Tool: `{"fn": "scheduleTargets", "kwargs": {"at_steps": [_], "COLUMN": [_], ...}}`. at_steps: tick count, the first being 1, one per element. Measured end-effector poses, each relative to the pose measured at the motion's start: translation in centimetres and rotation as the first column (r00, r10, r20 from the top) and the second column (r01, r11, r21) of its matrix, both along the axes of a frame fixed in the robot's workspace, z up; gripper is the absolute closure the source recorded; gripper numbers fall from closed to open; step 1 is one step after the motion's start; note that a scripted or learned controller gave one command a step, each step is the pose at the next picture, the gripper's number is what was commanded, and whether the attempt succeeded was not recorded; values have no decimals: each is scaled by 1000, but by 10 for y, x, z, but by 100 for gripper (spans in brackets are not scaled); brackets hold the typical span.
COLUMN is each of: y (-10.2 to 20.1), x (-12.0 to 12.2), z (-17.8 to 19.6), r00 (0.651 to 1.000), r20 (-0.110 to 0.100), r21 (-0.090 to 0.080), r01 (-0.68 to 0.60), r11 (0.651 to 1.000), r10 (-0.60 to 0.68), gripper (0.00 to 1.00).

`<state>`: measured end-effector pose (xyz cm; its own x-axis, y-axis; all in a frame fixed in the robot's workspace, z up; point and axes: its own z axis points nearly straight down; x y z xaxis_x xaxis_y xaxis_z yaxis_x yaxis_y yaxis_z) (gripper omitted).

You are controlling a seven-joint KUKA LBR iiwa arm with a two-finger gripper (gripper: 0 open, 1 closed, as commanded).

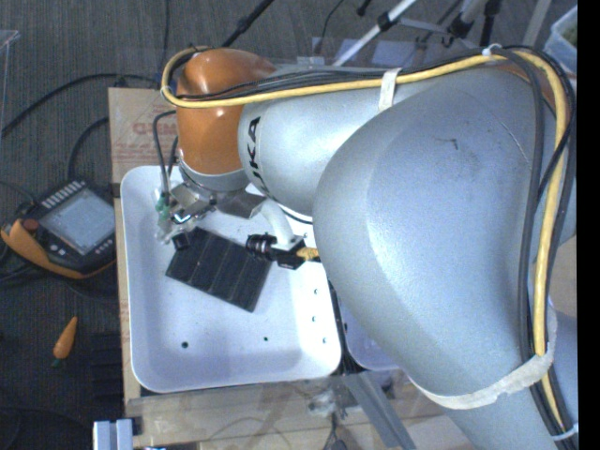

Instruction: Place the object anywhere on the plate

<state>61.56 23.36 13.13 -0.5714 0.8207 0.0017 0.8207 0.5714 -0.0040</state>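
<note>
So the arm is huge here, its grey bulk covers most of the right side, and the orange band sits up top over the left bin's back edge. The gripper hangs just under that band, down in the back-left corner of the left bin. It's tucked under the wrist and seen from above, so honestly I can't tell if it's wide or narrow, and I can't see anything held in it.

The slab is the task's thing as far as I can make out: flat, black, ribbed, lying on the bin floor at a slant, roughly mid-bin. Its upper-left corner is right by the gripper, but whether they touch I can't say. The front half of the bin floor is bare white with a few tiny dark dots.

The right bin is just a sliver peeking out under the arm.

Off the bench, on the left, there's a pendant with a grey screen and orange edge, and a small orange thing lies on the floor nearer the front.
</note>
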Motion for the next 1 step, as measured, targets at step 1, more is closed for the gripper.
{"fn": "scheduleTargets", "kwargs": {"at_steps": [1], "y": [-19], "x": [-97], "z": [15], "r00": [970], "r20": [0], "r21": [2], "r01": [-242], "r11": [970], "r10": [242], "gripper": [100]}}
